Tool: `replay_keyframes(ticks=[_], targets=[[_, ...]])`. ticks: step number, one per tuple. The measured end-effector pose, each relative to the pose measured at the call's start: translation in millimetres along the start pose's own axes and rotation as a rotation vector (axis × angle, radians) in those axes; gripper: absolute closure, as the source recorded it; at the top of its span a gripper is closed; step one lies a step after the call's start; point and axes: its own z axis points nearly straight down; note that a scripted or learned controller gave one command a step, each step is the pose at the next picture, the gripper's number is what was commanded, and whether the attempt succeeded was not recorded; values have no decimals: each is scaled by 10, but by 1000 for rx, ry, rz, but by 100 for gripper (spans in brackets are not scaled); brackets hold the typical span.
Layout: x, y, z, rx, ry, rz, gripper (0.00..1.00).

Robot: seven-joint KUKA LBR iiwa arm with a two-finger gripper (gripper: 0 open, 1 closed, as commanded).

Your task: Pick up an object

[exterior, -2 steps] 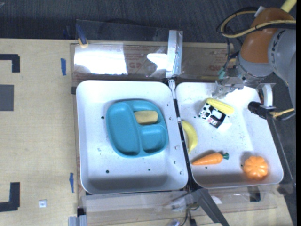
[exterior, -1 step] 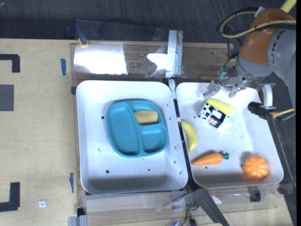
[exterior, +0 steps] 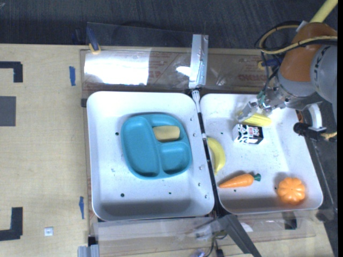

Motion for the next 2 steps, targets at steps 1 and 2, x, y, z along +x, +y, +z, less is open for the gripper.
replay_keyframes(ticks=[1,2], targets=[[-11,10,-94,-6,-7,-1,100],[854,212,-1161,-6,-5,-131,100]])
